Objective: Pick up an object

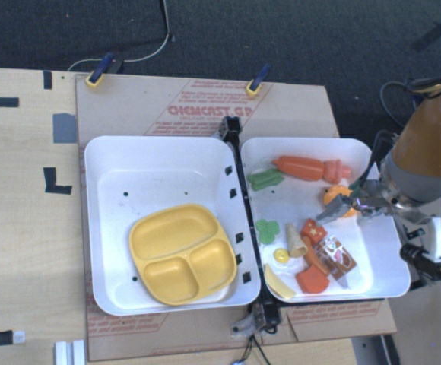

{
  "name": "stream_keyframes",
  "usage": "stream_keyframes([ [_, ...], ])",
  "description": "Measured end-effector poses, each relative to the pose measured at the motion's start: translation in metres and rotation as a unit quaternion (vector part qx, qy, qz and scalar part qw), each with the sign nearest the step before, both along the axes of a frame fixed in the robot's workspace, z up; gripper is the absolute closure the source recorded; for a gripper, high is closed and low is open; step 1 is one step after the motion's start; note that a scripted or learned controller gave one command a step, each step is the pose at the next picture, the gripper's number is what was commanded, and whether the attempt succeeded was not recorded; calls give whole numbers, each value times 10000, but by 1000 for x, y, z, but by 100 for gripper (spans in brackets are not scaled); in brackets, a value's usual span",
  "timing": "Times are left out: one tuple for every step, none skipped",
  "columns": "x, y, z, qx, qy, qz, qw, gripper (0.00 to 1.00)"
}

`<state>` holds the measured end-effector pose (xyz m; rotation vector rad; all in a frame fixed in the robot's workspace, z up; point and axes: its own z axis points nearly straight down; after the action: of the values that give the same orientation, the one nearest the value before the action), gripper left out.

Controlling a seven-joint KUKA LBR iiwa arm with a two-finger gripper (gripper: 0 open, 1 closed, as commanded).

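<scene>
Arm (418,154) in from the right, gripper (341,206) low over the right bin (357,149).
Left bin (99,204) holds a yellow tray (182,253). Right bin: orange carrot (306,167), green toy (266,178), red packet (333,255). Gripper sits by a small orange-yellow toy (334,194); can't tell open or closed.
</scene>
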<state>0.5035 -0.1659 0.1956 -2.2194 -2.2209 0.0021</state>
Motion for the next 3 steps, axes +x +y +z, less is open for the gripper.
stream_keyframes([
  [13, 5, -93, -17, -100, -3, 9999, 0],
  [5, 14, -109, -24, -34, -9, 10000, 0],
  [6, 14, -98, -11, -42, -10, 10000, 100],
])
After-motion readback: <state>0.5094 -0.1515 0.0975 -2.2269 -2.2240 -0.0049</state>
